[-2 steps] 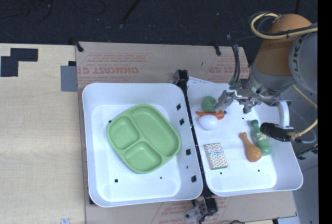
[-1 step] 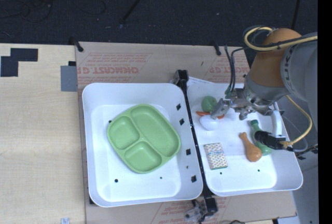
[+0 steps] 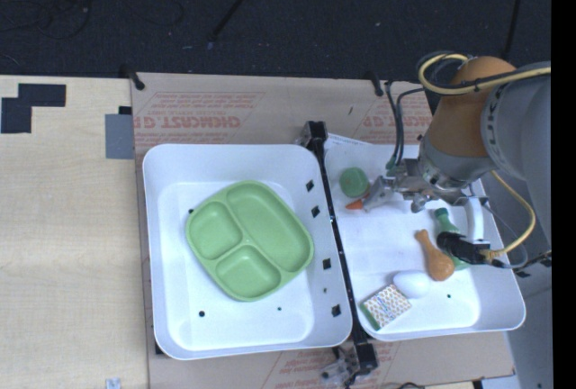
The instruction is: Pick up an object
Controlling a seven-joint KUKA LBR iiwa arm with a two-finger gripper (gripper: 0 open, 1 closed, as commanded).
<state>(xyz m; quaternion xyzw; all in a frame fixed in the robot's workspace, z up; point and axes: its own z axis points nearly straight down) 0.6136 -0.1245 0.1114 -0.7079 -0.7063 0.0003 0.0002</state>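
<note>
The grey arm's jaws (image 3: 373, 192), whose opening I cannot tell, hover beside the round green ball (image 3: 354, 181) in the right white bin (image 3: 504, 311); closing off-centre could roll it away

You see two white bins: the left bin (image 3: 171, 189) carries a light green divided plate (image 3: 249, 239). In the right bin (image 3: 490, 311), note a green ball (image 3: 354, 181), an orange-brown piece (image 3: 436, 256), a white object (image 3: 415, 284) and a multicoloured speckled packet (image 3: 386, 305) near the front edge.
</note>
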